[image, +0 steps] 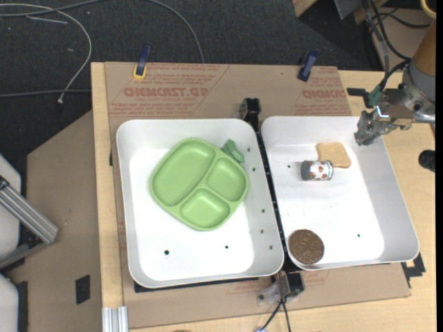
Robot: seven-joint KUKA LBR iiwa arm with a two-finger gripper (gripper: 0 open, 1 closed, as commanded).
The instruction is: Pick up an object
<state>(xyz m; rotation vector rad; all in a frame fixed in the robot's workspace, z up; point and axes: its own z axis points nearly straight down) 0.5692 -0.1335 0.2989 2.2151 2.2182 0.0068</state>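
Small can (317, 170): cylinder lying on its side in the right bin (387, 213), long axis left-right; grey end faces left, printed white-and-red label hard to read.
Toast slice (333, 153): flat tan piece, rounded corners, touching the can's upper right side.
Brown disc (306, 246): round, rough-textured, at the right bin's near left corner.
Gripper (365, 131): grey metal, above the right bin's far right rim, apart from the can; whether the claw is spread or pressed together cannot be told.
Green divided plate (199, 183): smooth plastic, three compartments, in the left bin (138, 206).
Green scrap (234, 151): small, at the plate's upper right edge, shape unclear.
Bench (173, 88): brown cardboard sheet, printed lettering, two blue clamps.
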